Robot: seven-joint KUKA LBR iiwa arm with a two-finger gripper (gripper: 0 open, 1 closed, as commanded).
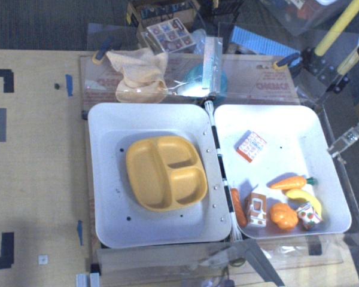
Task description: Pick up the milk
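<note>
Since the milk (309,215) is lying ungrasped beside the banana (304,197), reaching is coming next, needing a precise descent; pincer's state I cannot tell

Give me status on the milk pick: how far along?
Done: nothing visible yet. The milk carton sits in the right bin, near its front edge, between the hot dog and the orange. In hand: nothing; no lift has begun. Left: the whole job, meaning approach, grasp and lift. The yellow divided plate in the left bin plays no part.
</note>
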